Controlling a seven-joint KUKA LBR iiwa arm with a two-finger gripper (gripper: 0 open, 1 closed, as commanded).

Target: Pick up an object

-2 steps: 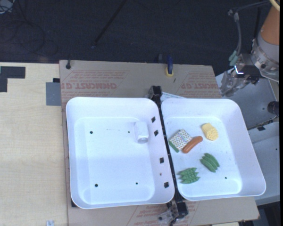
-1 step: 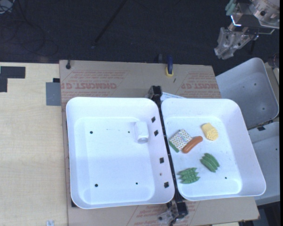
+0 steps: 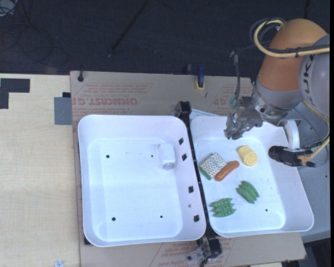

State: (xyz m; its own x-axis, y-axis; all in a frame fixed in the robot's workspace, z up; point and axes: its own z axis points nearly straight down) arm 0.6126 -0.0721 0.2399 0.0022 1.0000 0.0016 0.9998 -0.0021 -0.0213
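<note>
My gripper (image 3: 234, 132) hangs over the back part of the right bin (image 3: 292, 204), above and a little behind the objects; nothing shows between its fingers. Below it lie a yellow corn piece (image 3: 247, 156), an orange-red sausage (image 3: 227, 170) and a checkered packet (image 3: 212, 163) side by side. Two green pea pods (image 3: 247, 191) (image 3: 222, 207) lie nearer the front. In the left bin (image 3: 100, 149) a white cylinder (image 3: 167, 156) rests near the back right.
A black divider with clips (image 3: 190, 177) runs between the two bins. Both bins sit on a cardboard sheet (image 3: 128, 93) over the wooden bench. The arm's orange band (image 3: 292, 54) looms at the upper right.
</note>
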